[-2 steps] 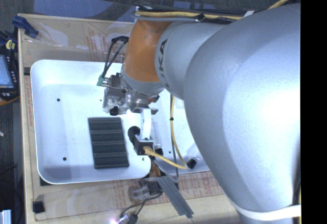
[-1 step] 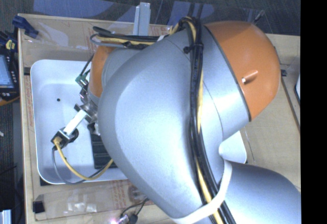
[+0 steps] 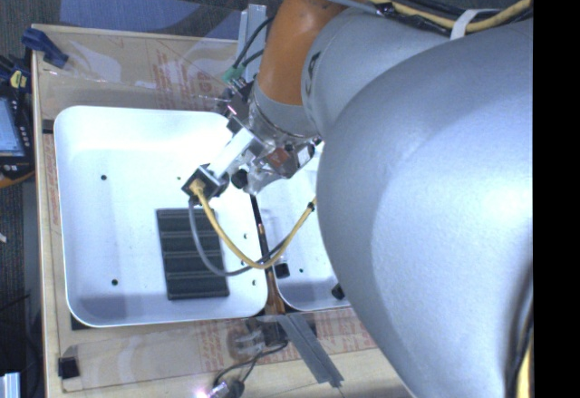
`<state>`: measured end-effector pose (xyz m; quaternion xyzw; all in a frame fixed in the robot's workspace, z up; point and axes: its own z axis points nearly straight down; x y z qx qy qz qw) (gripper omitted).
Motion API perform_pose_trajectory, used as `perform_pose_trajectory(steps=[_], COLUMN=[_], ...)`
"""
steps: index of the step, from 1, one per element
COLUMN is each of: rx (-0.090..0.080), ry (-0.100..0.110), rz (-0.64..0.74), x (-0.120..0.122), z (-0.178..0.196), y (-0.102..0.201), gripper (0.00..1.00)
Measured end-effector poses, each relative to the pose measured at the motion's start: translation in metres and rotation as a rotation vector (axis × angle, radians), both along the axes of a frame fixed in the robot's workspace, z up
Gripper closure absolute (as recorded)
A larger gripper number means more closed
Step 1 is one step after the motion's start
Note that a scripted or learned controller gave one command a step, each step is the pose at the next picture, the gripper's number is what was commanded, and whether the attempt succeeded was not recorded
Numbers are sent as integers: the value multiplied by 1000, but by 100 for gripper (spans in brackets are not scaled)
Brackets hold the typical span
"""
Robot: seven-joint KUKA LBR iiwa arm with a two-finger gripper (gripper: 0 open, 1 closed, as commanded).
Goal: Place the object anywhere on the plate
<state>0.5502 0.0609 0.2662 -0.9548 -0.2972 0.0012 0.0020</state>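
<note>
While the end effector (image 3: 268,159) is hanging over the right edge of the left bin (image 3: 109,206), the dark ribbed slab (image 3: 191,253) is lying below-left of it in that bin. Its long axis is running up-down the view. You cannot tell whether the end effector is apart or together.

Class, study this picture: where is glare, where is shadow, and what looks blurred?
Camera view: the left bin glares along its far rim; shadow pools at its near edge by the dark ribbed slab; the arm, close to the lens, looks soft.
</note>
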Motion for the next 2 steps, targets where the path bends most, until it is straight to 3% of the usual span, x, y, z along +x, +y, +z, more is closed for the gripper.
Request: perform_pose_trajectory(steps=[1,2], rx=[-2,-3], ry=[5,4], rz=[112,-182], x=[-75,-14], z=[-77,-71], y=[-34,28], gripper=[100,100])
